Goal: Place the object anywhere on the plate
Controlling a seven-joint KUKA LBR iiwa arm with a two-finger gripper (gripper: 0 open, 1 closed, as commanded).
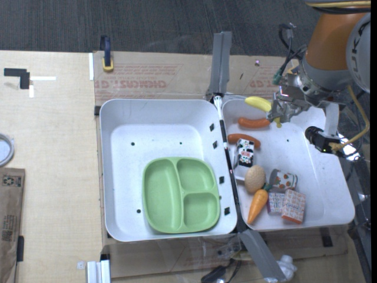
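The pincer point(281, 115) hangs beside a banana point(258, 103) and sausage point(254, 122); whether it grips anything I cannot tell. The green plate point(180, 194) sits in the left bin point(112, 158) on the wooden desk point(47, 158).

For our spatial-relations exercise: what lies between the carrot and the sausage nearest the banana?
In the camera view, between the carrot and that sausage lie a second sausage, a small black-and-white toy and an egg.

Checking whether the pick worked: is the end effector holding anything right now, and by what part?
Cannot tell. The end effector sits over the right bin's back, near the banana and a sausage; nothing visibly gripped.
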